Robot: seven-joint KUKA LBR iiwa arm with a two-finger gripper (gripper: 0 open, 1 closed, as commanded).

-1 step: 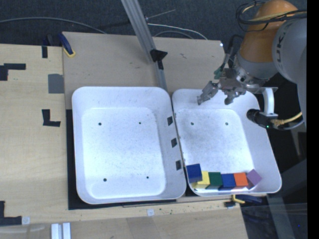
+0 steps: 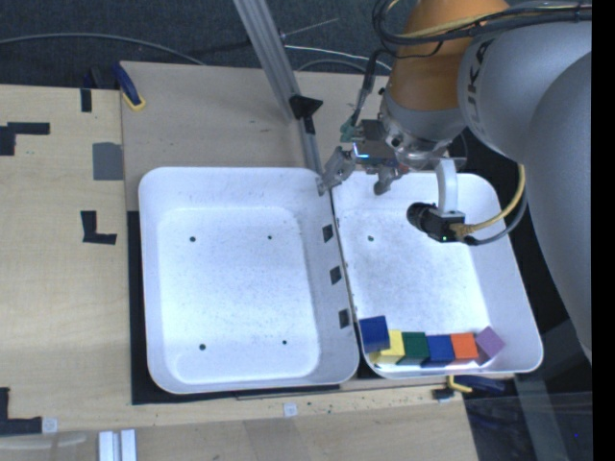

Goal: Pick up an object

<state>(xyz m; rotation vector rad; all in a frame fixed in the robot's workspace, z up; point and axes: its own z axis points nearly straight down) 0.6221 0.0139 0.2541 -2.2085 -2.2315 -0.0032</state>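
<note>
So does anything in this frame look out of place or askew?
Nothing damaged or spilled. The small coloured blocks sit bunched in a row against the near wall of the right white bin, while the gripper hangs over that bin's far-left corner, well away from them.

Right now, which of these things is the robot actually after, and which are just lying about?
Part of the job:
- the pincer, hanging over the right bin's far edge
- right bin
- coloured blocks along its near edge: blue block, yellow block, green block, orange block, purple block

Just lying about:
- left bin
- metal pole
- black tape marks
</note>
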